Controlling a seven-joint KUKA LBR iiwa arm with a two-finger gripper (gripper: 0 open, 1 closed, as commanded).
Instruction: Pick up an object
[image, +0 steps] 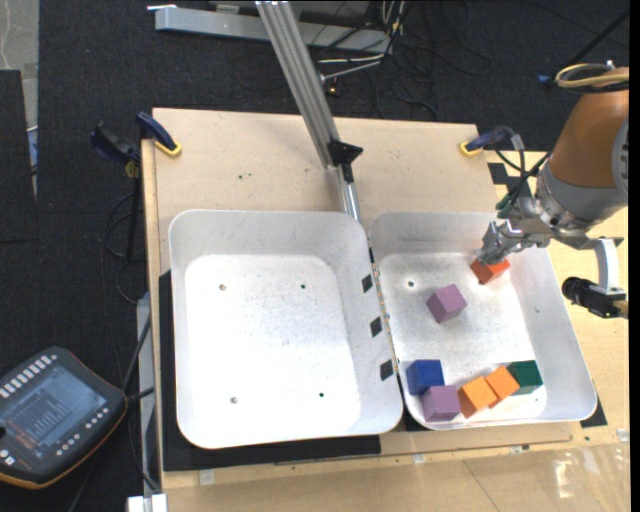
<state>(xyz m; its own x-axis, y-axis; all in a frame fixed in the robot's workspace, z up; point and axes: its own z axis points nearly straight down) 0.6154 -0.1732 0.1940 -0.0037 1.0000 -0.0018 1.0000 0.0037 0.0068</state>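
The gripper sits low over the right bin, its tip touching a red-orange block; whether it grips it, I cannot tell. That block lies apart from 1 purple cube mid-bin and 5 blocks crowded along the near wall, probably making it the easier pick.

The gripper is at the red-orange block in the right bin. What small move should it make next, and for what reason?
Probably a short, straight lift. The gripper sits directly on top of the red-orange block near the right bin's far wall, and the block looks slightly tilted, as if already caught. The nearest purple block lies apart, so rising should disturb nothing.
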